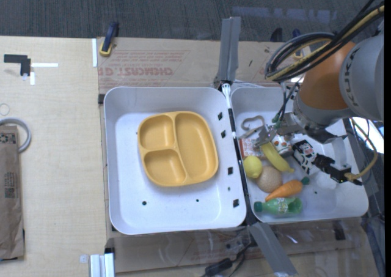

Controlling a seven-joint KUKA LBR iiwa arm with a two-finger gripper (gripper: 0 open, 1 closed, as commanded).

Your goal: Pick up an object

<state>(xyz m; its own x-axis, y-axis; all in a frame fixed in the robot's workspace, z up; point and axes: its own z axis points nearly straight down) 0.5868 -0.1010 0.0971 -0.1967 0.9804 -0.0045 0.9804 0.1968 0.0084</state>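
Where toys crowd — hand [292,137] overhead.

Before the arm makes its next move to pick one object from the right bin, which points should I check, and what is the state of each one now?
1. Gripper is over the right bin: ok.
2. Gripper is near a target: ok, it is just above the banana.
3. Fingers are open for the grasp: cannot tell.
4. Target is free of neighbours: not ok, the banana lies close against the lemon and the brown round fruit.
5. Other objects lie apart from the gripper: ok, the carrot and the green bottle are nearer the front wall.
6. Yellow divided plate lies in the left bin, away from the arm: ok.
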